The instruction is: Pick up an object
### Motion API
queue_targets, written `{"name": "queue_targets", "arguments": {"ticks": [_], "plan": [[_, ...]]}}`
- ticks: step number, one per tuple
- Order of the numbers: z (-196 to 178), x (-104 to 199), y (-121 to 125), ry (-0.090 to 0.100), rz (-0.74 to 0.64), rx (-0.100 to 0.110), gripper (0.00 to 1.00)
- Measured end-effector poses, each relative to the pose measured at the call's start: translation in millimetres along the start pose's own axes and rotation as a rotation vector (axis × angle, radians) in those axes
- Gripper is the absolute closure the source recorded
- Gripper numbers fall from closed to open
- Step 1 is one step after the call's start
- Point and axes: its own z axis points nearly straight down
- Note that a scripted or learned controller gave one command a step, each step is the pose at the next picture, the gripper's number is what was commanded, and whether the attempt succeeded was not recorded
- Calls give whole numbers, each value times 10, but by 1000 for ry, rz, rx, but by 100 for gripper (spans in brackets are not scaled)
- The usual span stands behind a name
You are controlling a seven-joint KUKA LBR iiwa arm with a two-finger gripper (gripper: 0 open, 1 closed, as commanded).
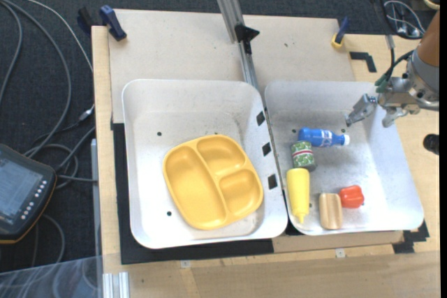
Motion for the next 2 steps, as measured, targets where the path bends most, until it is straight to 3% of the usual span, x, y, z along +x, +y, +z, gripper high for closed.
{"name": "queue_targets", "arguments": {"ticks": [1, 2], "plan": [[0, 0, 0, 0, 0, 0, 0], [582, -46, -82, 1, 2, 6, 0]]}}
